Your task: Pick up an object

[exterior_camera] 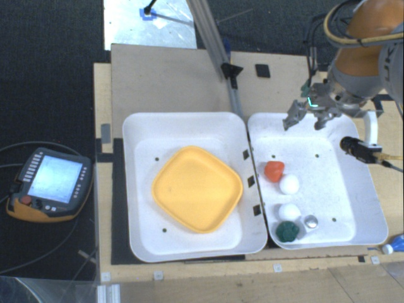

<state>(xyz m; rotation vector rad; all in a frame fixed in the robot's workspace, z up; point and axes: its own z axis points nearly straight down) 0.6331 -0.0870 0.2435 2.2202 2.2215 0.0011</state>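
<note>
Gripper (pixel 307 120) is hanging over the far end of the right bin (pixel 353 188), and I'm looking at it from the overhead camera: fingers are spread apart with nothing between them, so I'm carrying zilch. All the stuff worth grabbing is sitting lower down along the left side of that bin: an orange-red object (pixel 274 170) with a white ball (pixel 290 184) touching it, then another white ball (pixel 289 211), a dark green object (pixel 288 230) and a little shiny metal thing (pixel 310 221) bunched at the near corner. Left bin (pixel 142 144) is just holding a big yellow plate (pixel 197 189), too flat and wide for me I reckon. So I'm thinking the orange-red one is the best bet, being nearest. Trick is coming straight down with my fingers straddling it on the sides away from the white ball, or I'm probably just knocking both around. That near-corner cluster looks too crowded against the wall to bother with.
</note>
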